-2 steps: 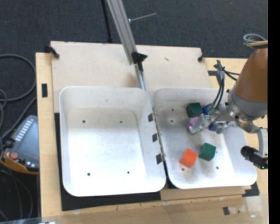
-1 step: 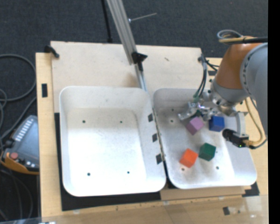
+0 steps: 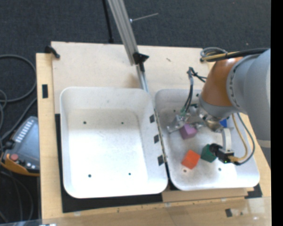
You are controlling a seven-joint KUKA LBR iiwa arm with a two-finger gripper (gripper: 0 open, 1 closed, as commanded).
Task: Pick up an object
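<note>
Camera view | gripper over right bin, touching purple block | finger state: cannot tell

A pale wooden bench carries two shallow white bins set side by side and touching, the left bin larger than the right bin, with a black mat showing beneath their edges on dark carpet.

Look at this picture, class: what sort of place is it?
Probably a robotics lab or test cell: a robot arm reaches over two white bins holding small coloured blocks, with cables and a handheld controller lying on the carpet.
</note>
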